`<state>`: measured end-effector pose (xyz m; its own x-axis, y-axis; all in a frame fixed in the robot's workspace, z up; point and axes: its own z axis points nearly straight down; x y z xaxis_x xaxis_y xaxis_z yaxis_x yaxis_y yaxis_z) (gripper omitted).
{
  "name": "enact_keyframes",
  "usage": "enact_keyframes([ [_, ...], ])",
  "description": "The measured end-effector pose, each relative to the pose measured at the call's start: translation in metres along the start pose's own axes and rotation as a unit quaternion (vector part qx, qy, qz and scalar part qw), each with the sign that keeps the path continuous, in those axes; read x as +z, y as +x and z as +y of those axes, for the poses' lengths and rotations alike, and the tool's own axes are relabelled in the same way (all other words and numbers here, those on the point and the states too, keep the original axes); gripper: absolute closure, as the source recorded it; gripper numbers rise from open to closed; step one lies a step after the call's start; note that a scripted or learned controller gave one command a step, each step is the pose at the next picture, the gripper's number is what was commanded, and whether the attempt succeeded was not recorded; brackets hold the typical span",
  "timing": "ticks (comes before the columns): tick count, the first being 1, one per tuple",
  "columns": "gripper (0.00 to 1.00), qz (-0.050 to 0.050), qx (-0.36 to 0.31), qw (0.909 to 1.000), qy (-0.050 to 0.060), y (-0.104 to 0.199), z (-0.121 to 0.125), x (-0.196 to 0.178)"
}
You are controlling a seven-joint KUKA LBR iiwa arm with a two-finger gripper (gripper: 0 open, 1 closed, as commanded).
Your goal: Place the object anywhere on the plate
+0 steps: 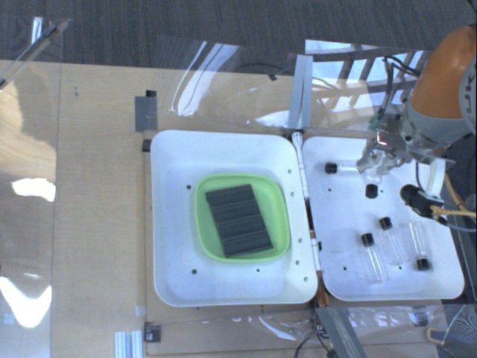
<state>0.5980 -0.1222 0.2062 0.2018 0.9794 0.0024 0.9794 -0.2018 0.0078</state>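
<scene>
Clear vials in the right bin, dark block on the green plate.
Nearest, clear black-capped vials (393, 246) blur into the right bin (335, 274); left, a ridged dark block (238, 220) covers the green plate (277, 215); farther right, the gripper (375, 162) is too blurred to tell its spread.

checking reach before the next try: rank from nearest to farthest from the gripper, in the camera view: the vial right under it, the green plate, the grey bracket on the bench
From the gripper:
1. Vial, right bin, just below it.
2. Green plate, left bin.
3. Grey bracket, bench, far left.
</scene>
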Motion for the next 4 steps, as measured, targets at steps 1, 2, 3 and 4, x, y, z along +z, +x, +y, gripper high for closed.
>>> enact_keyframes([
  [1,1.00,0.000,-0.006,1.0000,0.002,0.089,-0.029,0.021],
  [2,0.00,0.000,-0.006,1.0000,0.002,0.089,-0.029,0.021],
  [3,0.00,-0.001,0.167,0.9859,0.000,0.064,-0.034,-0.033],
  [4,0.00,-0.001,0.164,0.9865,-0.002,0.036,-0.088,-0.137],
])
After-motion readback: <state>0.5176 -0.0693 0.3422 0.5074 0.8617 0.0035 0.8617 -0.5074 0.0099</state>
